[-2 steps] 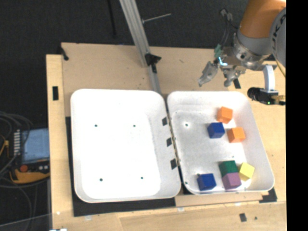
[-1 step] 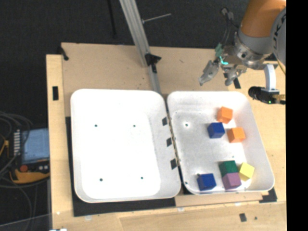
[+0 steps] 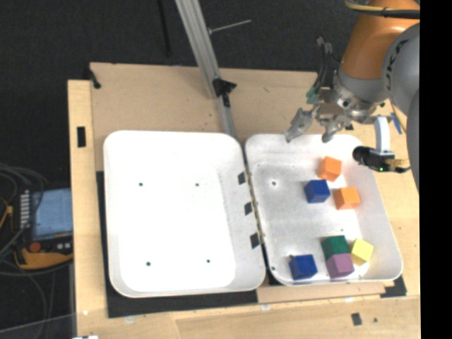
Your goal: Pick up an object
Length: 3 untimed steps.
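Wooden bench (image 3: 141, 97), arm (image 3: 374, 48) bent over right bin (image 3: 282, 210) — jaws spread, nothing held

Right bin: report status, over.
Gripper open, holding nothing, above the right bin's far edge. Seven blocks in the bin; nearest is the orange block, untouched. Nothing in the way.

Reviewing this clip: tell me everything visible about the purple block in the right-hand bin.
The purple block is a small cube, matte and solid-looking, resting flat on the floor of the right bin near its front edge. It sits pressed in a cluster: the green block just behind it and the yellow block at its right, both apparently touching it. A blue block lies apart to its left. The gripper is far off, above the bin's back edge.
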Motion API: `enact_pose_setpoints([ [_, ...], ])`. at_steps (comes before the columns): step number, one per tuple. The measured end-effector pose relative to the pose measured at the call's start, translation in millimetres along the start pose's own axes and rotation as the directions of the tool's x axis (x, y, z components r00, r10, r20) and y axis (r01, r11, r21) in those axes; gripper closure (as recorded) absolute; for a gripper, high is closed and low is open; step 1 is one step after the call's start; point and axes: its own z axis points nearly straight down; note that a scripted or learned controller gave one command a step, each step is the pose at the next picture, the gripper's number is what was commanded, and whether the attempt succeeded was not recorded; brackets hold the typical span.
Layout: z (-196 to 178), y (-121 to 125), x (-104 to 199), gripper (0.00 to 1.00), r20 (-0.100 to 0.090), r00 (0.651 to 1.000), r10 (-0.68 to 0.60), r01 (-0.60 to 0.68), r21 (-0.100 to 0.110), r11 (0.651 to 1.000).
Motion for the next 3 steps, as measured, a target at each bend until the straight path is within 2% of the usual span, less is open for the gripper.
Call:
enact_pose_setpoints([
  [1,63.0,0.8,-2.3,0.0,0.0,1.0,0.003,-0.003,0.0,1.0],
  [2,104.4,1.6,-2.6,0.0,0.0,1.0,0.003,-0.003,-0.002,1.0],
  [3,89.5,3.8,-3.3,1.0,0.0,1.0,0.005,-0.005,-0.01,1.0],
])
